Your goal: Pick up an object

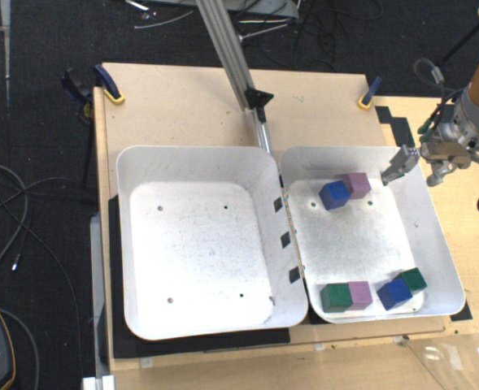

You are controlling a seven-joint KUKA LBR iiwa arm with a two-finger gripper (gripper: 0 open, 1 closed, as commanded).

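Observation:
The right bin [385,234] holds several small blocks. A blue block [334,194] and a purple block [357,185] touch near its far edge. Along its near edge lie a green block [335,296] beside a purple block [359,294], and a blue block [394,292] beside a green block [414,280]. My gripper [418,169] hangs open above the bin's far right rim, to the right of the far purple block, with nothing between its fingers.
The left bin [194,234] lies beside the right one on the wooden bench [182,104]. A metal pole [227,43] slants over the bench's far side. Clamps [109,84] sit at the far corners.

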